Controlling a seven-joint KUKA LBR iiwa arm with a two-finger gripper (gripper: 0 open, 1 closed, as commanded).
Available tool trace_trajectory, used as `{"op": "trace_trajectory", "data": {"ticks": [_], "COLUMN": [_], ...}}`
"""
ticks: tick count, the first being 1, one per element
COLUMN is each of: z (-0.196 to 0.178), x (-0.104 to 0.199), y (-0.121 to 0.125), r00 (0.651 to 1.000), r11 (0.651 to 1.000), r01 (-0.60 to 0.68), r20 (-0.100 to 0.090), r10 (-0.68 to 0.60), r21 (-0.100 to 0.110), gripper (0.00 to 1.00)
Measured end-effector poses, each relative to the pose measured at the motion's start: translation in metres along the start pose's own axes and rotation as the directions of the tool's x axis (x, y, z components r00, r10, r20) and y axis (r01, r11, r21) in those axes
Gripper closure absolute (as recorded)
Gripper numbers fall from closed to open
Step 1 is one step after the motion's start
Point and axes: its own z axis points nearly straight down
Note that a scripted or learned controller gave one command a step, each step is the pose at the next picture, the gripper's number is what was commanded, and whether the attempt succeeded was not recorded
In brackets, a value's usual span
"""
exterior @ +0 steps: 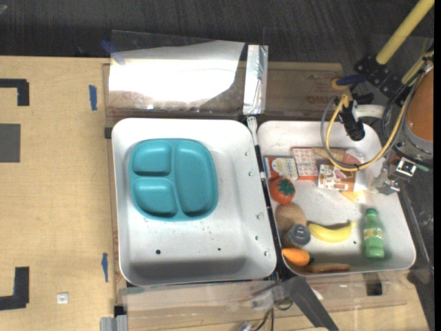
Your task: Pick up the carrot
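Against the right bin's (406, 250) near-left corner lies the carrot (296, 256).

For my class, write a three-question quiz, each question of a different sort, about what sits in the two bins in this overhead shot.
1. True or false: the teal divided plate lies in the left bin.
2. Multiple choice: the carrot lies at which part of the right bin in the view?
A. top right corner
B. bottom left corner
C. dead centre
3. Fill in: the yellow banana lies just left of the green ______.

Key
1. True.
2. B.
3. bottle.
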Motion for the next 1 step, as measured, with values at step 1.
{"op": "trace_trajectory", "data": {"ticks": [1], "z": [-0.0253], "x": [0.0202], "y": [-0.01], "r00": [0.972], "r11": [0.972], "r01": [0.235], "r20": [-0.005], "r10": [-0.235], "r21": [-0.001], "gripper": [1.0]}}
